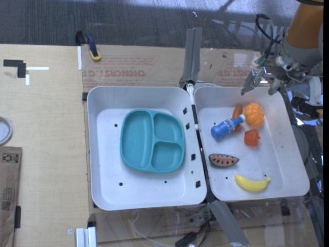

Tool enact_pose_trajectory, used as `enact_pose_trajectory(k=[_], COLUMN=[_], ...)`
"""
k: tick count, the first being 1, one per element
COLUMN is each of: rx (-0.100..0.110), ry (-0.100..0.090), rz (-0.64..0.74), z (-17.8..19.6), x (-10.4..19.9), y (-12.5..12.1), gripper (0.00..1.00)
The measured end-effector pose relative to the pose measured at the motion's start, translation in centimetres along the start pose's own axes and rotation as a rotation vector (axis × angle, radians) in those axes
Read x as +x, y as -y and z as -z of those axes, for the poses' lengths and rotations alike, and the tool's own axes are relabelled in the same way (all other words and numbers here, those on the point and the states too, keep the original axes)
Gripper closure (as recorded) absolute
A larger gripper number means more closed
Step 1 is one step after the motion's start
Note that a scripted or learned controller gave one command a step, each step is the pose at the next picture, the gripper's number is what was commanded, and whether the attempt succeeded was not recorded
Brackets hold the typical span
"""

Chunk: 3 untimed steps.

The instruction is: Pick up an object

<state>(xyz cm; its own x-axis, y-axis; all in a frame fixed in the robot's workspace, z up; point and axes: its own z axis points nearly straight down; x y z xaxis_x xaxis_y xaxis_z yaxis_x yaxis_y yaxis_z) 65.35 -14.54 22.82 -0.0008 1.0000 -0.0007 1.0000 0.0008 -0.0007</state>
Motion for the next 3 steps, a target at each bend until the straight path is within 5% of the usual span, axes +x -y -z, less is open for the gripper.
enact_pose_trajectory(k=[1, 2, 3], rx=[-0.004, -0.001, -0.006], ry=[0.001, 0.000, 0.002], rz=[0.120, 0.105, 0.100], z=[-11.7, -13.6, -12.4], x=[-2.4, -0.5, -0.7], y=[1.2, 4.1, 3.9], gripper=[0.00, 0.00, 1.00])
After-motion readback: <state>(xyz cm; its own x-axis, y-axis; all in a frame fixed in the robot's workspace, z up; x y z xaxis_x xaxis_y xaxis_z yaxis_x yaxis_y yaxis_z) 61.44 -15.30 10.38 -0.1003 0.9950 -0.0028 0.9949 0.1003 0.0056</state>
